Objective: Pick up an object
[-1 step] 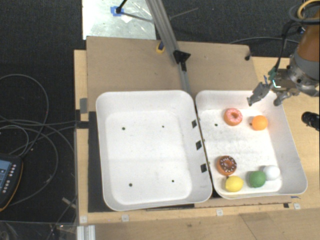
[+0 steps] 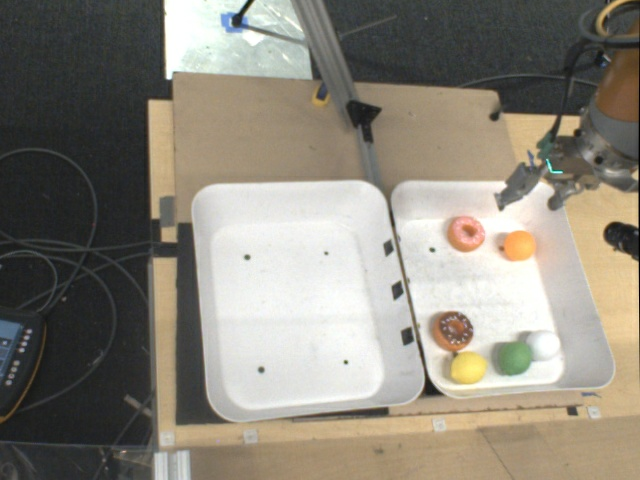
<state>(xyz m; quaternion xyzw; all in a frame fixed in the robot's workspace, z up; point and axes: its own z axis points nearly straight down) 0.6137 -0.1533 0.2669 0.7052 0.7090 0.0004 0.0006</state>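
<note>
**A:** Claw (image 2: 535, 190) hanging over the far right corner of the right bin (image 2: 578, 268), spread wide, gripping nothing. Orange band on the arm (image 2: 615, 78) just above it.

**B:** Closest targets? Looks like the pink donut (image 2: 466, 233) and the orange ball (image 2: 518, 245), side by side but apart, just in front of the claw.

**A:** Yep. Would go for the orange ball, almost straight below. Best to centre over it, keep the spread wide on the way down, close only once level with its middle. Round stuff probably rolls if clipped off-centre.

**B:** Rest of the pile?

**A:** Near end of the same bin: chocolate donut (image 2: 453, 330), yellow ball (image 2: 468, 367), green ball (image 2: 514, 357), white ball (image 2: 543, 344). Green and white touching, packed in the corner, so likely awkward. Left bin (image 2: 225, 268) not worth a look for this one.

**B:** So nothing lifted yet.

**A:** Nope, everything sitting on the bin floor.
</note>
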